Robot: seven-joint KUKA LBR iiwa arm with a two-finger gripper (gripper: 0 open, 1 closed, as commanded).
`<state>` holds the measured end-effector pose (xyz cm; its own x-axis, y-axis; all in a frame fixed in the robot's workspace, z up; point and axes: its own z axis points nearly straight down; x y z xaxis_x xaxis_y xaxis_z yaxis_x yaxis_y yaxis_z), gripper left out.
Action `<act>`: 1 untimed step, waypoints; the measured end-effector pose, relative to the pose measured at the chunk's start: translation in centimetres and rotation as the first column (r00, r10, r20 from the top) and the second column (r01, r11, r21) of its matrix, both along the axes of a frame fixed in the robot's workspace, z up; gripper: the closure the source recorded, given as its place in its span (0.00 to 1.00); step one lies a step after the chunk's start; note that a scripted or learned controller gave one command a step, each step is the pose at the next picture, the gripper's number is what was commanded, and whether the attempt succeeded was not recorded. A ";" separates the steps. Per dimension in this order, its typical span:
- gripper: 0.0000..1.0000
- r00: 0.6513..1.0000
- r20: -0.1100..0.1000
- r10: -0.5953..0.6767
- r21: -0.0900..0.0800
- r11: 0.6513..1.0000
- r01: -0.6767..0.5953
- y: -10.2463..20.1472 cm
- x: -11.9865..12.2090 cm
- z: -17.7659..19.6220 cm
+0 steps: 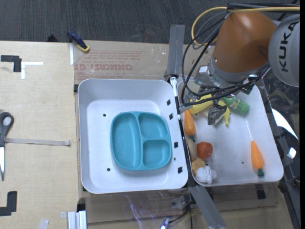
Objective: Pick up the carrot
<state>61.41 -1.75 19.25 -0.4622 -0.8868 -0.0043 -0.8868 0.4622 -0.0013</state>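
Two white bins sit side by side on the bench. The left bin holds a blue divided plate near its middle. The arm reaches in from three o'clock and hangs over the twelve o'clock end of the right bin, with the gripper pointing down among a cluster of toy food. The dark fingers stand just beside a yellow banana and near a green vegetable, but whether they are apart or together I cannot tell, and nothing is clearly between them. One carrot lies at about four o'clock in the right bin, near the right wall, well apart from the gripper, with its green end toward six o'clock. A second orange carrot-like piece lies along the left wall at nine o'clock. A tomato sits below it, and a white piece rests at seven o'clock.
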 end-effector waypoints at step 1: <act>0.00 0.990 0.004 -0.139 0.001 0.990 0.139 -3.3 4.5 1.2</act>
